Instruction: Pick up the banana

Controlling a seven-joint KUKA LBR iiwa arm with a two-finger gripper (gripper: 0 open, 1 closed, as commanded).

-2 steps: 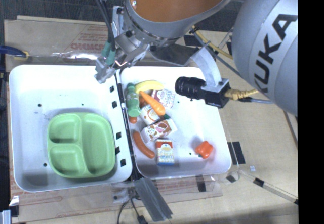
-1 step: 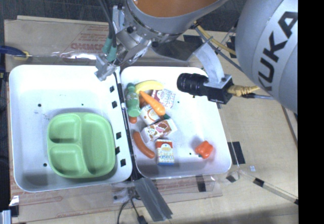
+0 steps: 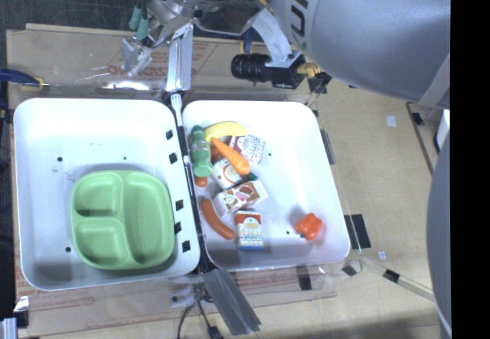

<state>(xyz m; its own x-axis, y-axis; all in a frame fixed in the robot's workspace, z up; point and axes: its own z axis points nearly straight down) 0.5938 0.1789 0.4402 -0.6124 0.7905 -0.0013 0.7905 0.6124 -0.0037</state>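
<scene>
Two white bins sat side by side on the surface. The arm loomed over the far edge, its tool high beyond the left bin and well apart from the fruit; whether it was released or clenched I could not tell. The left bin held a green tray. The banana lay at the far end of the right bin, touching a carrot among small cartons. The approach seemed not yet begun: the next move called for swinging right and descending over the banana.
</scene>
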